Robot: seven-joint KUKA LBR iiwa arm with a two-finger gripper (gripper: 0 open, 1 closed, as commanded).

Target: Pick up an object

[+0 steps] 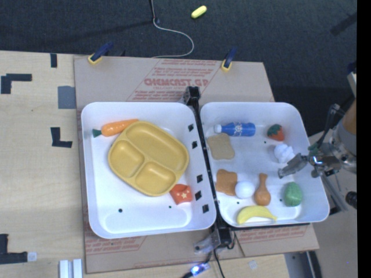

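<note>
Over the right bin [301, 120], gripper [288, 169] hovers between white ball [283, 152] and green toy [293, 194]; whether the fingers are parted or closed cannot be told.

a light wooden bench [35, 172] carries a brown cardboard sheet [174, 80]. two shallow white bins sit side by side on it: left bin [95, 213], right bin [301, 126].
</note>
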